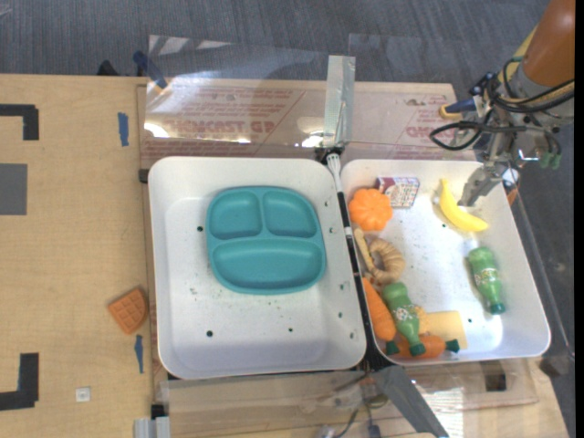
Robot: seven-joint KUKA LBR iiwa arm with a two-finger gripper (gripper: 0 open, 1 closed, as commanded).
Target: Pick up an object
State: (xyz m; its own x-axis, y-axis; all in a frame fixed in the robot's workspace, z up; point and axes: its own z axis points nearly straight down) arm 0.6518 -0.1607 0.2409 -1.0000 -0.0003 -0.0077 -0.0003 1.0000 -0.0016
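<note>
Gripper (pixel 476 188) above banana (pixel 458 210) | finger state: cannot tell | banana likely light, smooth, curved | grasp across middle

A single fixed camera sits above the bench (pixel 64 245) and looks down at a slant, far enough off to take in both white bins whole, the left bin (pixel 173 272) and the right bin (pixel 525 322), with the bench's near edge at the bottom of the picture and grey floor (pixel 274 7) beyond its far edge at the top. The arm (pixel 552 39) comes in at the upper right corner, cut off by the frame.
</note>
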